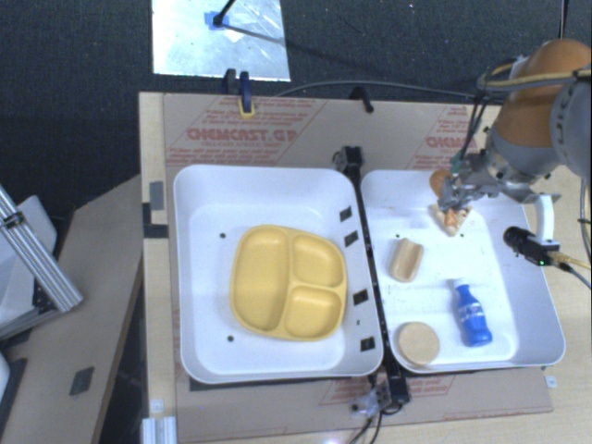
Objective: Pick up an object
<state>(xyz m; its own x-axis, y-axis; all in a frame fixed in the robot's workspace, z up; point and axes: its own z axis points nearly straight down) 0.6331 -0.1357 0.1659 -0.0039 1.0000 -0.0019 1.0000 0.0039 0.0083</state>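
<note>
My gripper point(455, 198) hangs low over the far part of the right bin point(518, 276). Directly under its tip lies a small orange and white object point(452, 218), and an orange piece point(438, 181) shows at the gripper's left side. Whether the gripper touches or holds the small object cannot be told. Also in the right bin are a tan roll-shaped piece point(405, 259), a blue bottle point(472, 314) lying toward the front, and a round tan disc point(418, 342) at the front left corner.
The left bin point(208, 248) holds a yellow divided plate point(287, 282). A black divider with clips point(363, 257) runs between the bins. A black fitting with a green light point(527, 244) sits at the right bin's right side, near the arm.
</note>
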